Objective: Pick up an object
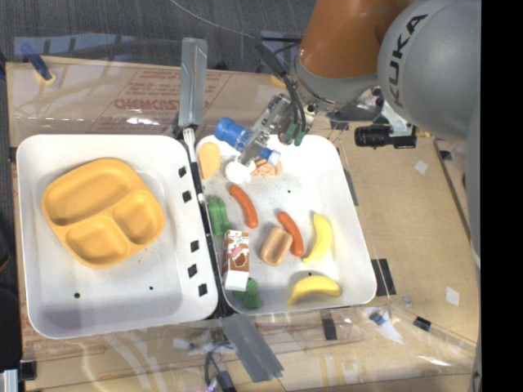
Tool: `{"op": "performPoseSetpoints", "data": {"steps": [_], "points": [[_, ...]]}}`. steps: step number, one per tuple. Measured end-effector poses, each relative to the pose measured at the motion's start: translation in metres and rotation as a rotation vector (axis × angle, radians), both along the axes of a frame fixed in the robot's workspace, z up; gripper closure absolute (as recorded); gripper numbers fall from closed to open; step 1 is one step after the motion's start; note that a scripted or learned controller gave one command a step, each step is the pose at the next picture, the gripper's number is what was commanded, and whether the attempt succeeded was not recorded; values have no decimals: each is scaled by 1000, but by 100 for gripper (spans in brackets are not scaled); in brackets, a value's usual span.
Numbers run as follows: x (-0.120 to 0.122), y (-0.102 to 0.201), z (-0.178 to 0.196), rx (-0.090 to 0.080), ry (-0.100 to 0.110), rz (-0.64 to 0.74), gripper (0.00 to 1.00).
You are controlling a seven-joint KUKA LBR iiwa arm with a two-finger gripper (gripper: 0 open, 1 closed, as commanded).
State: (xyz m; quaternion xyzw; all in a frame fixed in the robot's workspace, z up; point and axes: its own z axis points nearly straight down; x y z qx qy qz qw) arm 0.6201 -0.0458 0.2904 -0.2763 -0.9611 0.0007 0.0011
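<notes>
- End effector (pixel 260 144) is positioned low over the far-left corner of the right bin (pixel 350 219), beneath the grey arm (pixel 425 47) with its orange band.
- Finger opening cannot be determined, and no object can be confirmed as held.
- A blue object (pixel 230 130) is seen just beside the end effector, at the bin's far rim; a small white and orange item (pixel 263 168) lies directly below it. Contact with either cannot be judged.
- Further candidates are spread across the same bin: a pale yellow piece (pixel 210 159), two red sausages (pixel 243 206) (pixel 291 233), a hot dog bun (pixel 275 246), two bananas (pixel 320 237) (pixel 314 287), a small carton (pixel 236 260) and green items (pixel 218 216) along the left wall.
- A yellow compartment tray (pixel 102 211) is located in the left bin (pixel 49 317), well apart from the end effector.
- The step in hand is judged to be the approach or grasp attempt at the far-left corner.
- For the next move, a closure on one item followed by a straight lift is called for; the crowded corner and the nearby rim are to be allowed for.
</notes>
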Motion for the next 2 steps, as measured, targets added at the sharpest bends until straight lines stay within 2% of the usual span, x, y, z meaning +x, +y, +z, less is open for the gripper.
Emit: {"op": "performPoseSetpoints", "data": {"steps": [1,2], "points": [[20,38,-23,-1,-1,-241,100],[-27,30,-38,-2,1,-441,100]]}}
